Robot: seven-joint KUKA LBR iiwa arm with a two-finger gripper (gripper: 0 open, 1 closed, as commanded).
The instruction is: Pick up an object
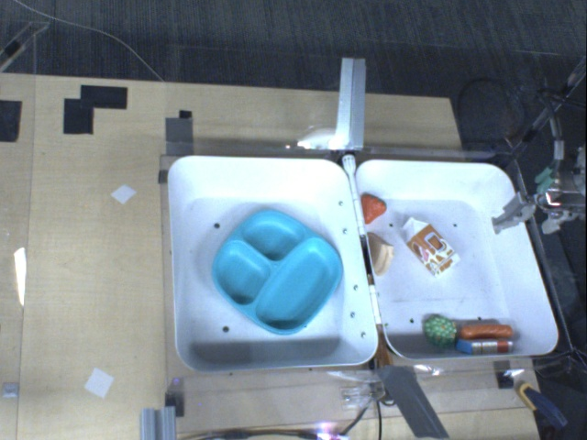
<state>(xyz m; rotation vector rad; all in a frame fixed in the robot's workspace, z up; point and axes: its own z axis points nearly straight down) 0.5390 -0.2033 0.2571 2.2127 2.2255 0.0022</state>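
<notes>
The right white bin [486, 177] holds several small objects. An orange-red piece [372, 208] lies near its far left corner, and a beige rounded item [381, 255] rests against the left wall below it. A white and orange snack packet [432, 248] lies near the middle. Along the near wall sit a green bumpy ball [439, 330] and, right of it, an orange tube [484, 331] above a red and blue marker-like stick [489, 346].
The left white bin [193, 246] contains a blue divided plate [277, 269]. A metal post [352, 104] stands behind the seam between the bins. Cables and a grey bracket [515, 213] crowd the right bin's far right rim. Black markers [94, 105] sit on the wooden bench.
</notes>
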